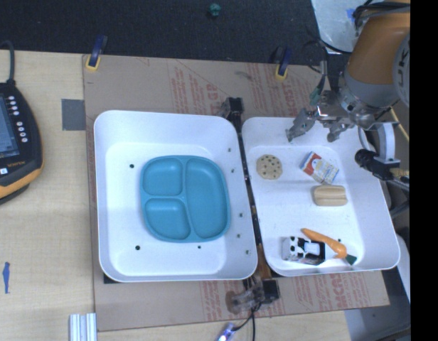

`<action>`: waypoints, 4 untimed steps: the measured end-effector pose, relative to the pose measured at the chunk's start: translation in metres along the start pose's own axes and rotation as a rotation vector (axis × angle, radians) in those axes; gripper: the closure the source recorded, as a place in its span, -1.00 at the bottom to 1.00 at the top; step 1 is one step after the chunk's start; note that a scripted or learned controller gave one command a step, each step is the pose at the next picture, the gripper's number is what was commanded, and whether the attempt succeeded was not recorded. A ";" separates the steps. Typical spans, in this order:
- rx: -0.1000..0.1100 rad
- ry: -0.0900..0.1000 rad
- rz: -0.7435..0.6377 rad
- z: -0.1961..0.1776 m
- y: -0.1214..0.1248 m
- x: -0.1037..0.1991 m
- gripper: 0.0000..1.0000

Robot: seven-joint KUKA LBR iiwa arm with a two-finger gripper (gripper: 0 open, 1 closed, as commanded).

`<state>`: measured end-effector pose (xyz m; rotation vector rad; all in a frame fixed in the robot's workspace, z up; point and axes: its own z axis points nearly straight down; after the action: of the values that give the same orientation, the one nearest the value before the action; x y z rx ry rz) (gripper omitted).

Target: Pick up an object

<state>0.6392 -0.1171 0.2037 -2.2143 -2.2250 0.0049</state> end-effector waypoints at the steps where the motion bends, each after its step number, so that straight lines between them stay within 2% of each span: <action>1: 0.002 -0.002 0.000 0.045 -0.008 -0.041 -1.00; 2: -0.011 -0.006 -0.001 0.108 0.002 -0.053 -1.00; 3: -0.002 0.000 0.004 0.111 0.017 -0.079 -1.00; 4: 0.000 -0.001 0.002 0.112 -0.009 -0.056 -1.00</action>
<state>0.6297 -0.1736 0.0917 -2.2167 -2.2229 0.0061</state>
